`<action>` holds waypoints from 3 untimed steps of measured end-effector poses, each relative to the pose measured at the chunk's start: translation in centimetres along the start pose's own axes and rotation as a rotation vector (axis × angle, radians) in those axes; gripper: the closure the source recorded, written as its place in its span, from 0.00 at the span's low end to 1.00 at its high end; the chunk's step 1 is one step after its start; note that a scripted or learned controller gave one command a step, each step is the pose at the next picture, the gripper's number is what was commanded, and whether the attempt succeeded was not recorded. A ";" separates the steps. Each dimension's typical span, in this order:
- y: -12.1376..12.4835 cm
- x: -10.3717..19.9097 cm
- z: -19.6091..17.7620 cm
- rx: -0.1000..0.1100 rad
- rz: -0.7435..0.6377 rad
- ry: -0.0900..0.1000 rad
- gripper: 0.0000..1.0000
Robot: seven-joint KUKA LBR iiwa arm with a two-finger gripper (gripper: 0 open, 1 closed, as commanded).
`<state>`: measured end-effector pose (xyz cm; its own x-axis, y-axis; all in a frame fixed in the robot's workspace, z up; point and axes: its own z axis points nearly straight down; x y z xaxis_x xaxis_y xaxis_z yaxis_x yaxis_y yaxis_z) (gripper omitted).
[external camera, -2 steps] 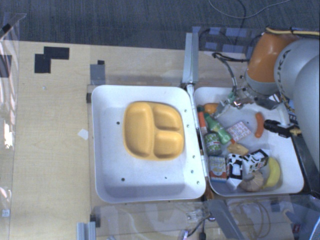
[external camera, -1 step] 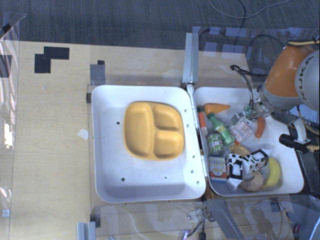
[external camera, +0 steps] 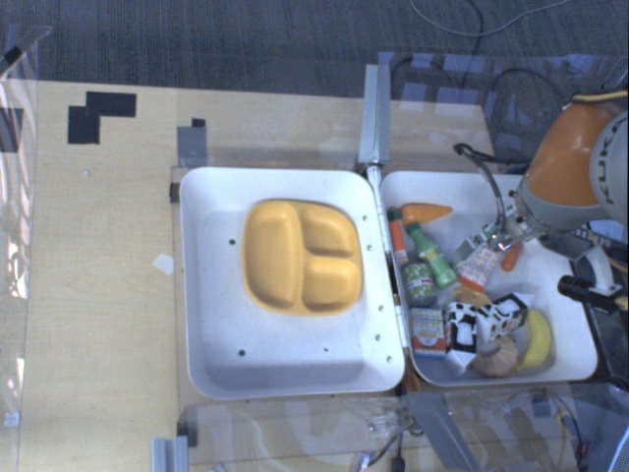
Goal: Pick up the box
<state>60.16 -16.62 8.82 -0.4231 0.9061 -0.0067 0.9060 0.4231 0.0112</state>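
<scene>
The gripper is hovering low over the right bin, its finger spacing impossible to judge against the clutter. The box is lying against that bin's near-left wall, beside a black-and-white cow-patterned item, while a yellow divided tray is sitting in the left bin.

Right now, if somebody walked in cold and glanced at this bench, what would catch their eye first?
Probably the yellow divided tray, lying alone in the middle of the left white bin. Next, the right bin, crowded with toy groceries: a carrot at the back, a green bottle, a black-and-white cow-patterned carton and a banana near the front. The arm's orange band looms over that bin's right side.
</scene>
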 end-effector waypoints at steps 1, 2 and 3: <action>3.6 1.6 -8.7 0.005 -0.208 0.003 0.00; -1.7 -0.8 -1.3 -0.007 -0.184 -0.008 0.00; 3.8 -0.3 -4.5 0.006 -0.175 0.004 0.00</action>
<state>63.64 -15.31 13.40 -0.5746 0.8185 -0.0041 0.8184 0.5746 0.0047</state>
